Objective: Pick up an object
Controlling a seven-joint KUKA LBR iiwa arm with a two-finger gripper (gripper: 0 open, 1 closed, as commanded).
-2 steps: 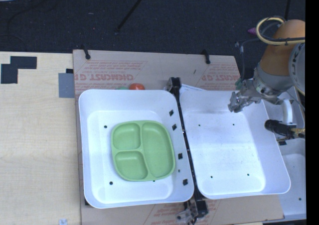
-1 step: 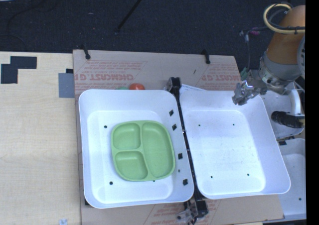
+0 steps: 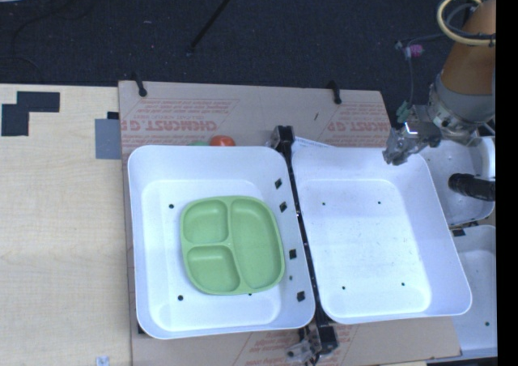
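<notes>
A light green divided plate (image 3: 231, 244) with three compartments lies flat in the left white bin (image 3: 154, 186). The gripper (image 3: 398, 150) hangs at the far right corner of the right white bin (image 3: 437, 275), just above its back rim and well away from the plate. Nothing shows between its fingers, and their spread is too small to make out. The arm's orange band rises above it at the upper right.
A small red-orange thing (image 3: 222, 142) peeks out behind the left bin's back rim on the cardboard sheet (image 3: 243, 113). A black divider with clips (image 3: 293, 227) runs between the two bins. Pale wooden bench (image 3: 57, 235) lies to the left.
</notes>
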